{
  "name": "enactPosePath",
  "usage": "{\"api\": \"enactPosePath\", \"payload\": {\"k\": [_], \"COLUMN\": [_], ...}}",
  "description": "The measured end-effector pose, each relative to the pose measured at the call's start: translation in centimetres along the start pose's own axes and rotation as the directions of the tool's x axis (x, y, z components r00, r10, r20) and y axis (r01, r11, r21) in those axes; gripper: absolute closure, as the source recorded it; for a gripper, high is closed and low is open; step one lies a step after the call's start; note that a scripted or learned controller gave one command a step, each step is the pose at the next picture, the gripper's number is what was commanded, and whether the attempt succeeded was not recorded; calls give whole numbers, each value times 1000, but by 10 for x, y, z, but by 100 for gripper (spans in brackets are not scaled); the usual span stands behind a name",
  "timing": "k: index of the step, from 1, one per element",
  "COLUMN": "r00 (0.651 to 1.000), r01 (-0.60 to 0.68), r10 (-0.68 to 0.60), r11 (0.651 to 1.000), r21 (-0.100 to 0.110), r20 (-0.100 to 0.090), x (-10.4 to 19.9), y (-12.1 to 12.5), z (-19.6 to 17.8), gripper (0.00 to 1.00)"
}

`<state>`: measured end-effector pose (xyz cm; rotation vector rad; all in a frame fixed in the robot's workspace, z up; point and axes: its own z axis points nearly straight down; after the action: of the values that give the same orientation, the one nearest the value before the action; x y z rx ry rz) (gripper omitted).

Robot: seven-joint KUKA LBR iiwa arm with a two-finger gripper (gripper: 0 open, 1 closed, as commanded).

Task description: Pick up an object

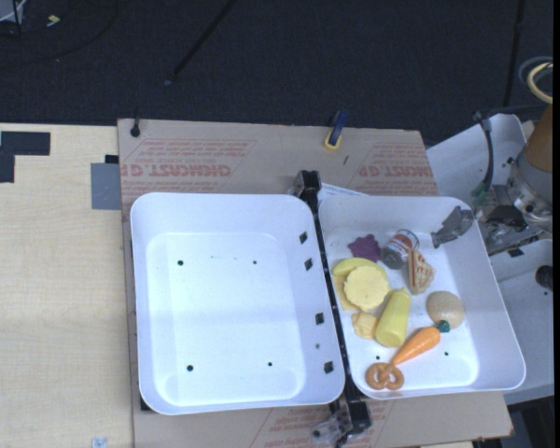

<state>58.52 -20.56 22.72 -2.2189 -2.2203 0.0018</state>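
Nearest lies a pretzel (385, 376) beside a carrot (416, 345) in the right bin (499, 343). Over its far right corner the gripper (453, 225) hangs open, holding nothing.

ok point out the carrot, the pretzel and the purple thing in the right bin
carrot (416, 345), camera view, middle of the orange body
pretzel (385, 376), camera view, centre of the twisted loops
purple piece (364, 247), camera view, middle of its top face

The arm (532, 171) shows a grey metal wrist, an orange band above it, black cables and dark grey jaws
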Motion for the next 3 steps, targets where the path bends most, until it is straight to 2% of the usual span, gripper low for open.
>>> {"api": "enactPosePath", "payload": {"k": [1, 2, 3], "r00": [1000, 1000, 1000], "r01": [0, -3, 2], "r10": [0, 3, -2], "r11": [1000, 1000, 1000], "r21": [10, 4, -5], "r20": [-4, -2, 2], "x": [25, 70, 72], "y": [6, -50, 26], "z": [143, 140, 139], "gripper": [0, 0, 0]}}
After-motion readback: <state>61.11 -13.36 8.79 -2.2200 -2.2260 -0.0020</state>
